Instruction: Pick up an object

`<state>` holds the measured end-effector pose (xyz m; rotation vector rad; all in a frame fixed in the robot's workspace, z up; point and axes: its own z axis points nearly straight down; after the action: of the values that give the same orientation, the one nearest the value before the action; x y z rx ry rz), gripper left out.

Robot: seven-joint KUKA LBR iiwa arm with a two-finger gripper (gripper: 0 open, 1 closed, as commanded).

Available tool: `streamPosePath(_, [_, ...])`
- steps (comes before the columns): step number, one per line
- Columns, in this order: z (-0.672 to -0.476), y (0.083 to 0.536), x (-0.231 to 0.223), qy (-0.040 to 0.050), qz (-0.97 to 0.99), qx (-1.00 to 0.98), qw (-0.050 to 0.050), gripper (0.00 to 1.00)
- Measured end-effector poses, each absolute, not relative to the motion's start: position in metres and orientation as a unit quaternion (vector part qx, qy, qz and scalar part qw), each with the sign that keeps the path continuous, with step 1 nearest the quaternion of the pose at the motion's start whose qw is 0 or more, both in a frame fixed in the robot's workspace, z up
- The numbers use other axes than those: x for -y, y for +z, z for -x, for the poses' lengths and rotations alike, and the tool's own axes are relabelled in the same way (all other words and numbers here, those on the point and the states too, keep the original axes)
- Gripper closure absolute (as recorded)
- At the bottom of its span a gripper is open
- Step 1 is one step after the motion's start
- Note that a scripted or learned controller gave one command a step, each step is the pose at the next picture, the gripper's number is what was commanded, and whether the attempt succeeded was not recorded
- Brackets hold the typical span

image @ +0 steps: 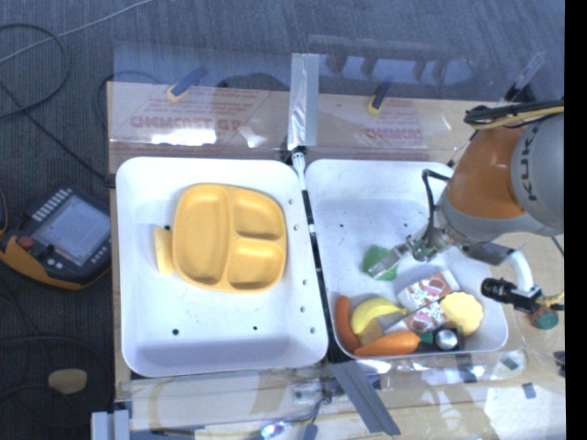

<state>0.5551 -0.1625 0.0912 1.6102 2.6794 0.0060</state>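
Observation:
In the right bin point(367, 200), my gripper point(404, 255) reaches down from the right, its tip right beside a small green object point(373, 263) near the bin's middle. Nothing can be seen held in it. Toward the bin's front lie a red-and-white packet point(424, 293), a yellow banana point(371, 313), an orange carrot point(390, 344), a red-orange piece point(342, 316), a yellow lumpy fruit point(462, 311) and a small silver ball point(446, 339).
The left bin point(138, 337) holds a yellow divided plate point(227, 236) with a pale yellow piece point(162, 250) poking out at its left. The grey arm with its orange band point(486, 186) hangs over the right bin's right side.

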Motion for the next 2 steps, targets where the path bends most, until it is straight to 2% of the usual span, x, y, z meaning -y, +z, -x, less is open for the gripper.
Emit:
streamPosePath(1, [-0.557,0.100,0.163,0.0030,-0.516,-0.857,0.009,1.00])
streamPosePath(2, [-0.586,0.160,0.113,-0.0014,-0.632,-0.775,-0.002,1.00])
